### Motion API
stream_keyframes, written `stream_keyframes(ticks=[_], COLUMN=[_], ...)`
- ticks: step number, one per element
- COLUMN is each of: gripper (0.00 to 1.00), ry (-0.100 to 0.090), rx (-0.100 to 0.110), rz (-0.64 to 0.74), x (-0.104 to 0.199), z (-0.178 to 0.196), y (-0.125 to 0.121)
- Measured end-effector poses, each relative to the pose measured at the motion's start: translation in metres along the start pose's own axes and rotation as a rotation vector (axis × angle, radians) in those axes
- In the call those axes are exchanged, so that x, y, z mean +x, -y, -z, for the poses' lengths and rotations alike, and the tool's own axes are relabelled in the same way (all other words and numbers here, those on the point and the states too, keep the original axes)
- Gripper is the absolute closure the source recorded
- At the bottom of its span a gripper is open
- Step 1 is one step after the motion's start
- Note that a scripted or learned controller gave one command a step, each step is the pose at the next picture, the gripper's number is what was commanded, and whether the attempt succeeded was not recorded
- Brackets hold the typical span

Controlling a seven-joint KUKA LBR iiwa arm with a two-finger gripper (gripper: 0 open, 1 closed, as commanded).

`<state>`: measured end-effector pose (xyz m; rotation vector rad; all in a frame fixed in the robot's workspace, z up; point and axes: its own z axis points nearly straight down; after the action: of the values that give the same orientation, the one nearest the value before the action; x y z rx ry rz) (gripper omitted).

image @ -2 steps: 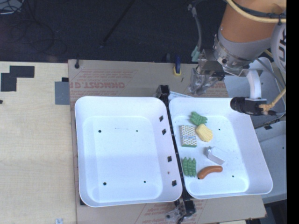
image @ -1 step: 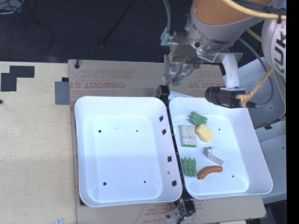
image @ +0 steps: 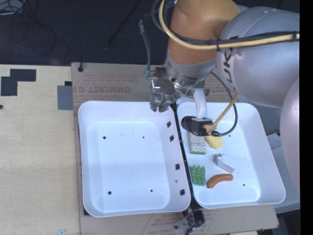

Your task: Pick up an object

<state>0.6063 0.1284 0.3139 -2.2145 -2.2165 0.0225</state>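
Objects, five in all, lie in the right bin; positions are referenced to the green-and-white carton. Yellow piece: touching the carton's right side. Grey block: near the carton, to its front right. Green studded brick: just in front of the carton. Orange sausage: front right of the carton, beside the brick. Gripper hovers behind and left of the carton, over the bins' rear rim. Jaw state: cannot tell.
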Motion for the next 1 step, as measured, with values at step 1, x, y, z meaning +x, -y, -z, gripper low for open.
stream_keyframes(ticks=[1], gripper=[1.00], ry=[-0.003], rx=[-0.012], rz=[-0.007], x=[-0.0784], z=[0.0357], y=[0.0461])
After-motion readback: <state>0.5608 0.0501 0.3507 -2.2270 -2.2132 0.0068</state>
